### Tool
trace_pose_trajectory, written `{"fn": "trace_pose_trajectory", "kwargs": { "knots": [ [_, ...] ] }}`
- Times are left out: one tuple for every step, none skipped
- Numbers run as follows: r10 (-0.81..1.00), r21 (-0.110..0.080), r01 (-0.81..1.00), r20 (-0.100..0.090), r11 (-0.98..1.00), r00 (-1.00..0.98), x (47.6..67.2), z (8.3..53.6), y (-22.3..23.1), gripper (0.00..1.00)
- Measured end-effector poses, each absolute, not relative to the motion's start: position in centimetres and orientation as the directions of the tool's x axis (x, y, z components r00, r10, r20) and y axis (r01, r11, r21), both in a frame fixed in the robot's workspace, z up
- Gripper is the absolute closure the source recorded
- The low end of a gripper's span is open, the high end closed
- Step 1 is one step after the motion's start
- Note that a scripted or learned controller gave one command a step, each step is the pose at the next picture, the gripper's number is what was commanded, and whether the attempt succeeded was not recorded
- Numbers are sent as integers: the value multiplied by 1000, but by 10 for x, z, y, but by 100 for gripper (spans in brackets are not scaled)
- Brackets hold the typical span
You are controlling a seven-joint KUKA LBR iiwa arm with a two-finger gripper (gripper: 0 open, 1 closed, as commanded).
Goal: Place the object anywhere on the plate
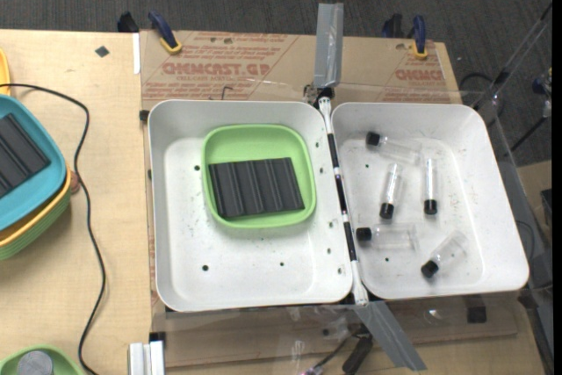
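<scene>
Lying scattered in the right bin point(492, 189), capped tubes point(389, 191) stay off the green plate point(256, 136) in the left bin point(176, 259), bare floor around it. My gripper's opening I cannot tell.

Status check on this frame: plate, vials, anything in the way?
Green plate in left bin, dark ridged insert on it. Five clear vials loose in right bin, none on plate. Nothing blocking the plate.
</scene>
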State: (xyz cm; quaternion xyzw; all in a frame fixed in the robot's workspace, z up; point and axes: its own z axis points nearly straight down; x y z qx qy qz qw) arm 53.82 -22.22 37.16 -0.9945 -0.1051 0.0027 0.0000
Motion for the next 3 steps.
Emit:
{"fn": "trace_pose_trajectory", "kwargs": {
  "knots": [
    [201,-2,201,-7,-980,980,539,334,-222,0],
    [198,-2,198,-6,-980,980,530,299,-222,0],
    [197,-2,197,-6,-980,980,519,273,-222,0]
  ]
}}
